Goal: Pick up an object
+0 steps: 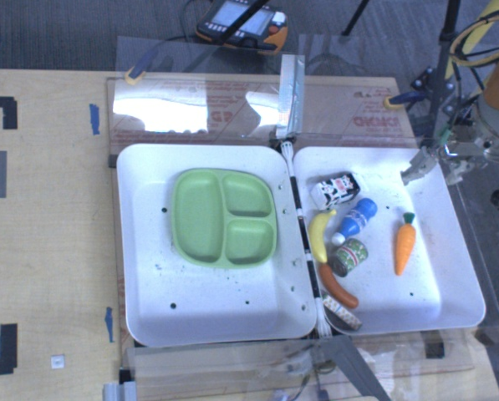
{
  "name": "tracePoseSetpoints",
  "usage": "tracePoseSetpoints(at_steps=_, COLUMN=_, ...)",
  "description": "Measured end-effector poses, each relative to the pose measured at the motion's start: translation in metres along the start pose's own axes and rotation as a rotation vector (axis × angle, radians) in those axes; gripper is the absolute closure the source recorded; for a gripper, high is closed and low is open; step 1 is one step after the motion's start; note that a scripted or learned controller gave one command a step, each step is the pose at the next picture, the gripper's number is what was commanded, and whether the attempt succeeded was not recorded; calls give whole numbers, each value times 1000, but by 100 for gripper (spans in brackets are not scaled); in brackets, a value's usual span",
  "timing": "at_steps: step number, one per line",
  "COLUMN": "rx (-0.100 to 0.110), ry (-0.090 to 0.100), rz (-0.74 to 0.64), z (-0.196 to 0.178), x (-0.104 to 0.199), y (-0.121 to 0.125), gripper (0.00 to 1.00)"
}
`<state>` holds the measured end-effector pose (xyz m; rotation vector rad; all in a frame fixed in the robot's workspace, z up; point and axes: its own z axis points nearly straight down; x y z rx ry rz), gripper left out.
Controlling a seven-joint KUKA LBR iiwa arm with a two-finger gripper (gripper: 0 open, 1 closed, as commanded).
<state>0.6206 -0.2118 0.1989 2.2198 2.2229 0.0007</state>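
Arm: enters from right, wrist above right bin's [450,224] far right corner.
Gripper [418,170]: hangs low over that corner; finger state impossible to tell.
Toy carrot [405,245]: lies near right bin's right edge, long axis near-far, green top toward far edge.
Green divided plate [225,217]: centred in left bin [140,249].

The arm is seen entering at the upper right, where its wrist assembly, wrapped in cables and tubing, is partly cut off by the frame edge. The hand [420,167] is carried at the wrist's lower left end and is directed downward and to the left, its grey tip being poised over the far right corner region. Whether the fingers are parted or closed cannot be made out.
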Motion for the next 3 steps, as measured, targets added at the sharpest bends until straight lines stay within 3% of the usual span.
tracePoseSetpoints(at_steps=1, rx=-4, ry=0, rz=26, z=112, x=17, y=-76, gripper=0)
tracePoseSetpoints(at_steps=2, rx=-9, ry=-1, rz=29, z=101, x=16, y=-75, gripper=100)
tracePoseSetpoints(at_steps=3, rx=-1, ry=0, rz=-85, z=27, x=62, y=-73, gripper=100)
